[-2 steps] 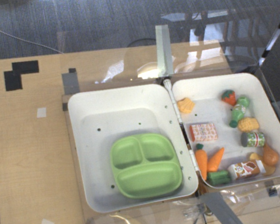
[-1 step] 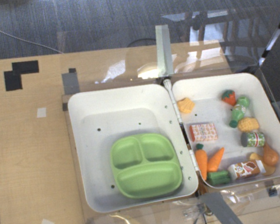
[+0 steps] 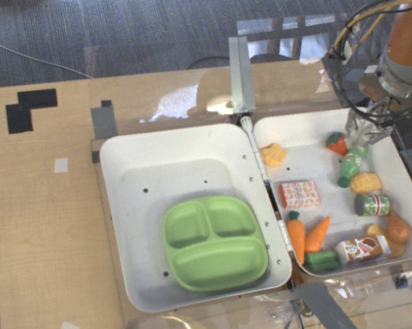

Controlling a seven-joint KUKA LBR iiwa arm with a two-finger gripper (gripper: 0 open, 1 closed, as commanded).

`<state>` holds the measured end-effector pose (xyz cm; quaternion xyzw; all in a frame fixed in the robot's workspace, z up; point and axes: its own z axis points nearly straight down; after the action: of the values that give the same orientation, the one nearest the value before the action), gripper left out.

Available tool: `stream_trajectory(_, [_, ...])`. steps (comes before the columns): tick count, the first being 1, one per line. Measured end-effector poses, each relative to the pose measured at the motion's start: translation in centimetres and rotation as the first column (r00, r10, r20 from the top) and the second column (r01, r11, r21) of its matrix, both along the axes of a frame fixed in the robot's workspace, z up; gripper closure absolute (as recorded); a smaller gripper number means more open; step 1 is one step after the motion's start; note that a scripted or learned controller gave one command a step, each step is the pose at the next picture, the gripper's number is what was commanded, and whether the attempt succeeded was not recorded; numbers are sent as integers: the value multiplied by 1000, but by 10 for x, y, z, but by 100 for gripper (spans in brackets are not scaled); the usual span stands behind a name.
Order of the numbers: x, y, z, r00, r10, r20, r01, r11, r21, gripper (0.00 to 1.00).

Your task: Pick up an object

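My gripper [image 3: 359, 132] hangs over the far right part of the right bin [image 3: 316, 132], under the orange-banded wrist [image 3: 411, 45]. It is just right of a red toy vegetable [image 3: 336, 143] and above a green bottle-shaped toy [image 3: 348, 168]. Whether it touches either one is unclear. In the same bin lie a yellow corn piece [image 3: 365, 183], a small can [image 3: 373, 205], a red-and-white box [image 3: 300, 194], two carrots [image 3: 307, 235], a yellow toy [image 3: 274, 155], a sauce bottle [image 3: 361, 249], a dark green piece [image 3: 322, 260] and a brown-orange toy [image 3: 398, 230].
The left bin [image 3: 153, 168] holds a green divided plate [image 3: 214, 241]. A metal post [image 3: 239, 71] stands behind the wall between the bins. Cables [image 3: 358, 30] loop beside the arm at the upper right. The wooden bench [image 3: 38, 223] spreads to the left.
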<state>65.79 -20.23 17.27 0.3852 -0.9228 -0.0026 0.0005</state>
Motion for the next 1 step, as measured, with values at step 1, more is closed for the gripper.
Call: stream_trajectory(1, [3,-1,8,1000,0,14,0,1000,-5,0])
